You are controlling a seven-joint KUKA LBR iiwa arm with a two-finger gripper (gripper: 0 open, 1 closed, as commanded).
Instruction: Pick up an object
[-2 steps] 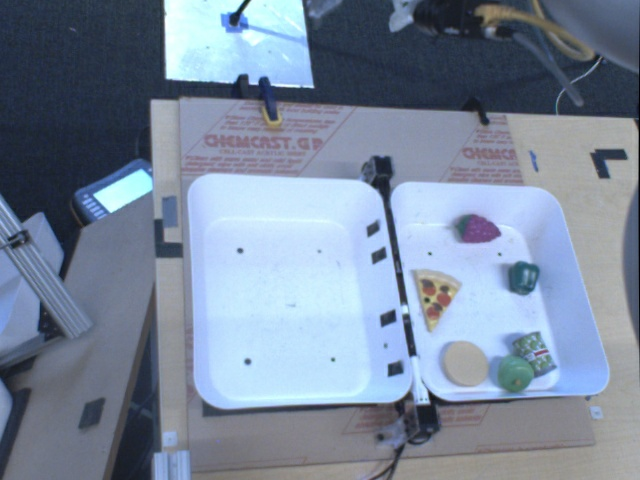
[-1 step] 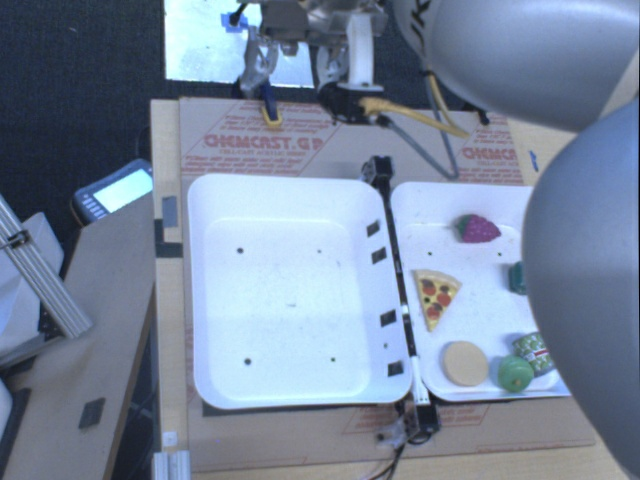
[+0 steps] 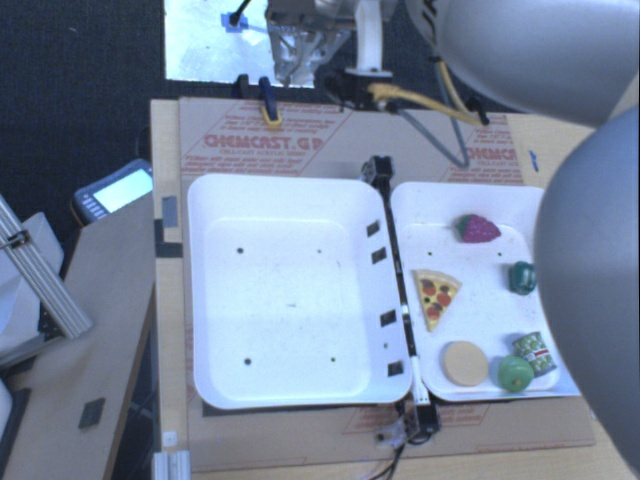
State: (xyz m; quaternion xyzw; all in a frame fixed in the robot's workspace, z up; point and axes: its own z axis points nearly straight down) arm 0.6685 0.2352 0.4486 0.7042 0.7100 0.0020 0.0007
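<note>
Lying flat in the shallow white right bin (image 3: 415, 218): triangular toy pizza slice (image 3: 436, 296), long axis far-near, tip pointing near. Gripper (image 3: 296, 66) hanging beyond the far edge; jaws' state unclear.

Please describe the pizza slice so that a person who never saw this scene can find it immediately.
Look in the right white bin, near the divider between the two bins. The pizza slice lies there, just above a round tan disc. It is the only triangular piece, yellow with red dots.

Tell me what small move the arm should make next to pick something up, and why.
Probably swing the tool toward the right bin and down. It hangs above the bench's far edge, while the pizza slice, round cookie and other toys lie in that bin.
</note>
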